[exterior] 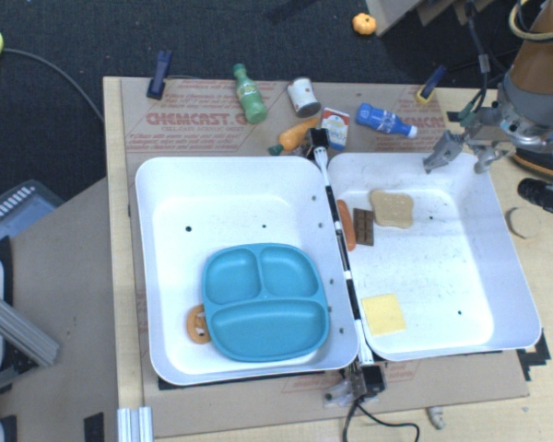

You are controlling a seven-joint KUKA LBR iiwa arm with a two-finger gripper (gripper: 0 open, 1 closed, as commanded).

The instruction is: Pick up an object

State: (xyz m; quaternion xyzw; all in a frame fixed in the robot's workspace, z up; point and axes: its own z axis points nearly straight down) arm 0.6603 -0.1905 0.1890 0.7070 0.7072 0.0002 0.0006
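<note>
Task stage: nothing lifted yet. Near, in the right bin (498, 274), a yellow cheese slice (383, 314) lies flat. Farther back lie a bread slice (392, 209) and, by the left wall, a bacon strip (362, 227). Farthest, the tool (463, 152) hangs over the bin's far right corner, fingers spread and empty, well apart from every candidate. Approach, grip and lift remain.

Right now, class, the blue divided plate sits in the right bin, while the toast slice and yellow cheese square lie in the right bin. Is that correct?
Not quite. The camera view shows the blue divided plate in the left bin; the toast slice and yellow cheese square do lie in the right bin.
</note>
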